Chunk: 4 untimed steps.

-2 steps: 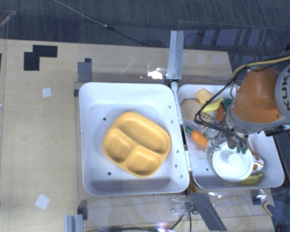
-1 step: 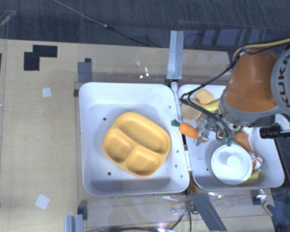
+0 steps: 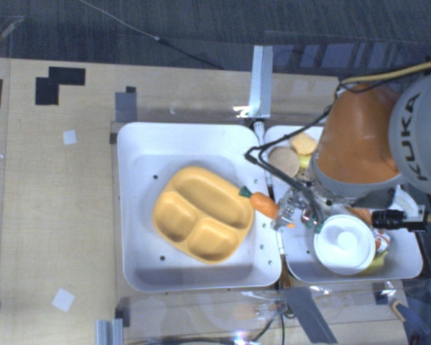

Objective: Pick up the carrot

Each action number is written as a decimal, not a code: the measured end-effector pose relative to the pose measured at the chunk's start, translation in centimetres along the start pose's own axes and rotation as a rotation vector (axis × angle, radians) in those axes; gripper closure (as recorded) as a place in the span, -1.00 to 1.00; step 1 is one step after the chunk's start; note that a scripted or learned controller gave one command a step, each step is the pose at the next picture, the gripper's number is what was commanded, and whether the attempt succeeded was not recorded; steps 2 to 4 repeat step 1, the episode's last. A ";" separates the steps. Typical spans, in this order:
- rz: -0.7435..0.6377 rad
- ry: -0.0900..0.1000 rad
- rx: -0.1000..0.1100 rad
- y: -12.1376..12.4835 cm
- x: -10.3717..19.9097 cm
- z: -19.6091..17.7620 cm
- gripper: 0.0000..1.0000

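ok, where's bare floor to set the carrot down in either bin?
Left white bin: bare floor left of and in front of the yellow three-compartment plastic tray. Right white bin: crowded around the gripper, white bowl and orange carrot.

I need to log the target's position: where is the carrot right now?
The carrot lies at the right edge of the left bin, beside the yellow divided plate, with the hand just right of it.

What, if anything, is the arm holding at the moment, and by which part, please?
It cannot be told. The hand sits right beside the carrot, near its orange end at the left bin's right edge, but no hold is visible.
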State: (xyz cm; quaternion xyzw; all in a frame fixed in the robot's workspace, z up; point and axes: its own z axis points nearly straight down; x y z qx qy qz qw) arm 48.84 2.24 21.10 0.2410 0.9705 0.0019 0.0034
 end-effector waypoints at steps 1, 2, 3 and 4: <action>0.401 0.000 0.002 1.9 1.0 -0.4 1.00; 0.401 0.000 0.002 1.9 1.0 -0.4 1.00; 0.401 0.000 0.002 1.9 1.0 -0.4 1.00; 0.401 0.000 0.002 1.9 1.0 -0.4 1.00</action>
